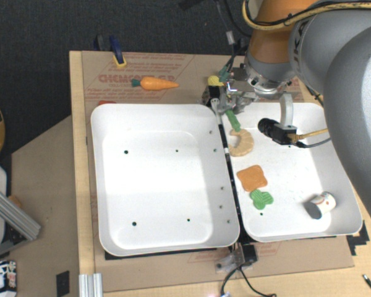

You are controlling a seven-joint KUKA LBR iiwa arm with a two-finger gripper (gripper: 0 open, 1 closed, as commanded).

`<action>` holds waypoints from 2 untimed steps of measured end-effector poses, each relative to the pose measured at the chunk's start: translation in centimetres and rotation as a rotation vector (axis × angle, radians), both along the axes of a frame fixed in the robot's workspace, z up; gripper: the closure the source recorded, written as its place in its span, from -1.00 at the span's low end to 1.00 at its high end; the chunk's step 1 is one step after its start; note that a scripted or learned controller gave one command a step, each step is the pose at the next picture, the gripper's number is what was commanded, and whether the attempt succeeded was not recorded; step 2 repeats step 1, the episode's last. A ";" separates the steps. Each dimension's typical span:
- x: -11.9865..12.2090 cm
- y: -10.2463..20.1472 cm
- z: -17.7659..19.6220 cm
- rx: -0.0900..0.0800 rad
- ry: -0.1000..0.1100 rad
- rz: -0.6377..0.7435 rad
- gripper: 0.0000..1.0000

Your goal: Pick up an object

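My gripper (224, 101) hangs over the back left corner of the right bin (334, 184), close to the wall between the two bins. Just below it a short green piece (234, 122) slants down to a round tan disc (242, 144); whether the gripper touches the green piece I cannot tell. Further forward in the same bin lie a flat orange square (252, 177) and a small green leafy piece (261, 198). A small grey and white object with a red spot (319, 205) rests near the bin's front right corner.
The left bin (105, 166) sits beside the right one, sharing a raised middle edge. An orange carrot (156, 84) lies on the cardboard behind the left bin, with a blue and yellow clamp (117, 52) at the cardboard's back edge. The arm fills the upper right.
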State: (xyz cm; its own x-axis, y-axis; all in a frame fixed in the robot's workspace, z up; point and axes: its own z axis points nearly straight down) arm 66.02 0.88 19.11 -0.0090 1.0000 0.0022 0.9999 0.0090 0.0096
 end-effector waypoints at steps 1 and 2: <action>0.8 2.7 4.9 -0.001 0.002 -0.005 1.00; 0.8 2.7 4.9 -0.001 0.002 -0.005 1.00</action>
